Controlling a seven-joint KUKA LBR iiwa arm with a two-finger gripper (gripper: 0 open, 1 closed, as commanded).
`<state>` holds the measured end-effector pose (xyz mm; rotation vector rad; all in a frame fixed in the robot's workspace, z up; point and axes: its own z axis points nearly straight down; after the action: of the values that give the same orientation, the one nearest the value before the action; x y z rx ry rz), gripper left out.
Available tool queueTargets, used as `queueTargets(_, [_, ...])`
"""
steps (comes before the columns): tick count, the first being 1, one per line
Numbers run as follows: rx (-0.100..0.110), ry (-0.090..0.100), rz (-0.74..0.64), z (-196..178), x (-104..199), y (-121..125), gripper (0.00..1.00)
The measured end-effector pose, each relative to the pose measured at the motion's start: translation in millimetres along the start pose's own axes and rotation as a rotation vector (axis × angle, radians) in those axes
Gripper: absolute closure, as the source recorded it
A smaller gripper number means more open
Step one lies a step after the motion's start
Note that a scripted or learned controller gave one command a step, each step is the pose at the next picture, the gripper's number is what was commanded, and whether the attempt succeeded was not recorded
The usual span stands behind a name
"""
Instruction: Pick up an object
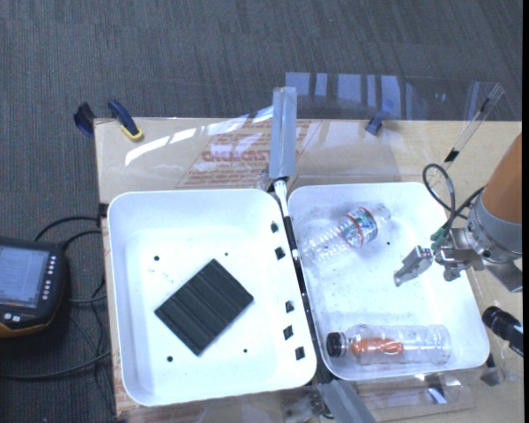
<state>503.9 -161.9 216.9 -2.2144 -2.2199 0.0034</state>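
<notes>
**Tool hovers over right bin, two bottles below**

Tool (414,265) reaches in from the right edge of the view, over the right bin (476,320), pointing left and slightly down toward the bin floor. Whether its tips are spread or pressed together I cannot tell; nothing can be seen between them. Behind it the grey wrist and a patch of the orange band (510,183) sit at the frame's right side, with a dark cable (441,188) looping up above the wrist.

Two bins lie side by side on the bench (159,148). The right bin holds two clear plastic bottles. One, a crumpled water bottle (348,230) with a blue and red label, lies tilted in the upper middle, to the left of the tool and apart from it. The other, a longer bottle (388,344) with a black cap and something orange inside, lies on its side along the near wall, below the tool and well apart from it.

The left bin (123,263) holds one dark ribbed flat pad (204,307), turned diagonally near its centre.

Around them: a grey upright bar (283,139) at the seam between the bins, a clear sheet (406,104) behind the right bin, a blue clamp with a yellow handle (123,120) at the bench's far left corner, and a handheld control pendant (22,285) with a lit screen on the carpet (159,33) to the left
</notes>
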Motion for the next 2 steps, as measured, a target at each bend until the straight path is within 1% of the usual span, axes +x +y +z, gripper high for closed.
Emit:
queueTargets(1, [-0.001, -0.001, 0.205, -2, 25, 78, 0.0])
queueTargets(2, [-0.014, -0.002, 0.188, 74, 25, 118, 0.0])
